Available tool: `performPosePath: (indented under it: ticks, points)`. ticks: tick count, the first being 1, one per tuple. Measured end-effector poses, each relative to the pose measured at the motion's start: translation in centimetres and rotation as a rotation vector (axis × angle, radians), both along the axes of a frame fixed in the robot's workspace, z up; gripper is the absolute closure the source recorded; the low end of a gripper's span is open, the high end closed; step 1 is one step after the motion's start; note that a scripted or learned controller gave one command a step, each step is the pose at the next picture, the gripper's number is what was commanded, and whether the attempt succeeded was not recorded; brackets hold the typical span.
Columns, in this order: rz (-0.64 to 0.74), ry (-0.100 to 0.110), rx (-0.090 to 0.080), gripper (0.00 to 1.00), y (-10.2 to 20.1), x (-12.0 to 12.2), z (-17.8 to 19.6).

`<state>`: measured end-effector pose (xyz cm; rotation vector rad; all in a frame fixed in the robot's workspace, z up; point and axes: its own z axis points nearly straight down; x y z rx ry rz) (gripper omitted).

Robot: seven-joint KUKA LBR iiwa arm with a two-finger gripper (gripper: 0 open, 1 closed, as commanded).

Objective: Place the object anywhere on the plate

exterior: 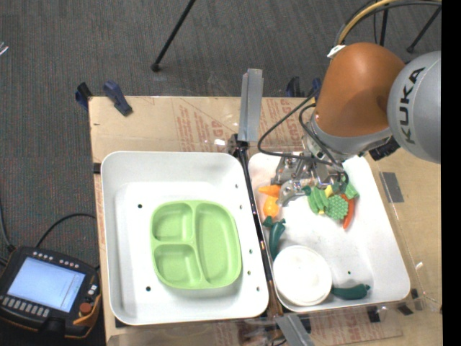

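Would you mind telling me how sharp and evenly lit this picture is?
Camera view: light is even and soft, with mild glare on the orange band; the green plate is fairly crisp, while the small items beneath the gripper blur together.

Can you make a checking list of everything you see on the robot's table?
Surface: cardboard-covered bench bearing two white bins, left bin and right bin.
Job's things: green divided plate lies in the left bin, nothing on it.
Clutter: right bin holds a white bowl, orange pieces, green toys and a dark green piece.
Hand: hand low over the right bin's toy pile; whether it holds anything cannot be told.
Cables: black cable loops by the wrist.
Surroundings: control pendant on the floor, tripod leg.
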<state>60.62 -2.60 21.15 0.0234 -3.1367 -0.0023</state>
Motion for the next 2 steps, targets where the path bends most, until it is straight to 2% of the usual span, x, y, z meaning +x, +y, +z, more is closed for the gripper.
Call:
performPosePath:
  ticks: [1,2]
  points:
    - [0.251,0.001,0.002,1.0,7.17,-2.09,-1.43]
    - [0.25,0.001,0.002,0.0,7.15,-2.08,-1.41]
